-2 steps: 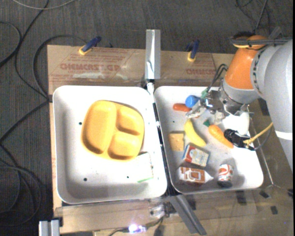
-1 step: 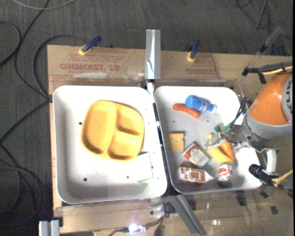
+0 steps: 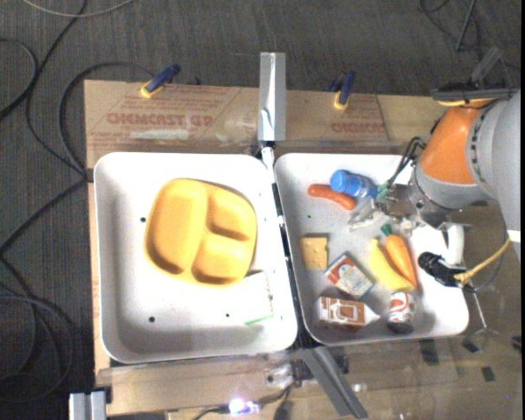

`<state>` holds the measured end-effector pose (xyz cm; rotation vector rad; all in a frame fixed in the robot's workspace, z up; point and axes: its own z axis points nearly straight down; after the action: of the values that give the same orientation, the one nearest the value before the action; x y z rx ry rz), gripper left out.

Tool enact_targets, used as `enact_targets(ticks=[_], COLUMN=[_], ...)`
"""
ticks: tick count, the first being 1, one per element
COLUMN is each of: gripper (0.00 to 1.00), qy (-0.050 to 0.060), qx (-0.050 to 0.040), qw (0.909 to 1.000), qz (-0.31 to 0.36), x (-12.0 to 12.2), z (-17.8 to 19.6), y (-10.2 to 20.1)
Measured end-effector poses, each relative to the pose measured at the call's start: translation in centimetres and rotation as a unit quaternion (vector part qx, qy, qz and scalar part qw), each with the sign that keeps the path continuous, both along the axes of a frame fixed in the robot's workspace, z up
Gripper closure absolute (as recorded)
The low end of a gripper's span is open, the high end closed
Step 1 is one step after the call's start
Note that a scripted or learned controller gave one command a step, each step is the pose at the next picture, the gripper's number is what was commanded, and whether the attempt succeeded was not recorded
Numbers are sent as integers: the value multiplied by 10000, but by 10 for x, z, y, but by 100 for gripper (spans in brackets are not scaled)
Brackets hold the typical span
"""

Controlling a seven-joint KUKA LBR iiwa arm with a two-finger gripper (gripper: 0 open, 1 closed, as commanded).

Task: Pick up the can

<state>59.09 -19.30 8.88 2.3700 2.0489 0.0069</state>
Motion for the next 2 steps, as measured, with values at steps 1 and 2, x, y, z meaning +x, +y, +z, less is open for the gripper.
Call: enact_targets(ticks=[1,2], gripper=[100,0], qy=[-2,0], qx=[2,2], qw=[10000,10000], qz=[5,5], x=[1,0], z=[10,10], y=[1,1])
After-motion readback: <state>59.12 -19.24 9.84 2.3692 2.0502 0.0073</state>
